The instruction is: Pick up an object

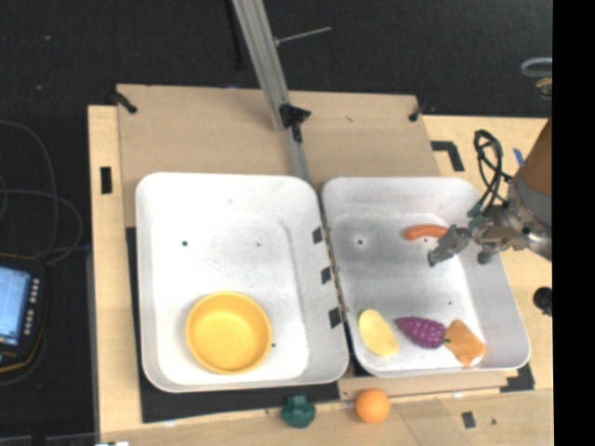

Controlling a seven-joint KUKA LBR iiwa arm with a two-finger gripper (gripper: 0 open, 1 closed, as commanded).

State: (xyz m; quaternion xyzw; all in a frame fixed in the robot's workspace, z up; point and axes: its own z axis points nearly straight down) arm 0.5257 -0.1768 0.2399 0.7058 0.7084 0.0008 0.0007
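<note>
While my pincer (444, 248) hangs apparently released beside the orange sausage (426, 232), I'd centre over it before descending.

matt white plastic bins (167, 249), glossy yellow bowl (229, 332)

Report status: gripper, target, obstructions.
Gripper over right bin, nothing seen held. Orange carrot-like piece lies just beside it. Purple grapes nearer front, apart.
</note>
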